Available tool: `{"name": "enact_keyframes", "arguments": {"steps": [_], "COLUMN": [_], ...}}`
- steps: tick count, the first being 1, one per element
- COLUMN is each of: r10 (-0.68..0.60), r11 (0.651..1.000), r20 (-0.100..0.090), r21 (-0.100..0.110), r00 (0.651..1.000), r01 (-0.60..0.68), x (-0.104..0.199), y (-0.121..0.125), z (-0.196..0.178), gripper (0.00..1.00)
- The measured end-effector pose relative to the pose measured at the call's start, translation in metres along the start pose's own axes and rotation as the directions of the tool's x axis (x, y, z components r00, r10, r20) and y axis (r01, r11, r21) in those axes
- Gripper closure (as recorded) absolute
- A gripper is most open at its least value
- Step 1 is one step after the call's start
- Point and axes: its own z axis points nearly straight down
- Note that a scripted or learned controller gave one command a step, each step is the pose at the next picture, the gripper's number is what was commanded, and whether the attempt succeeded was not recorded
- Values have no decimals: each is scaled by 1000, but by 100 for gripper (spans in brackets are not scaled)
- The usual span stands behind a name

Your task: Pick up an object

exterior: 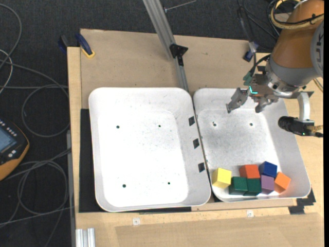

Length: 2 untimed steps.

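My gripper [249, 105] hangs spread and empty over the right bin's [288, 138] far end; the blocks [252, 179] crowd its near edge, so I'd target the yellow block [222, 177], standing apart.

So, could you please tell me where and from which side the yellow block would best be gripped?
Probably from above, across its left and far faces. The yellow block sits at the left end of the cluster in the right bin, with the green block close on its right, so its left side is freer. The gripper hovers open over the bin's far end.
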Motion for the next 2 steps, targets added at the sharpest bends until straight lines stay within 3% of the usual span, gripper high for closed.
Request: {"name": "enact_keyframes", "arguments": {"steps": [2], "r10": [1], "r11": [1000], "r20": [0], "r21": [5], "r00": [1000], "r01": [-1], "x": [2], "y": [1], "z": [85], "gripper": [0]}}
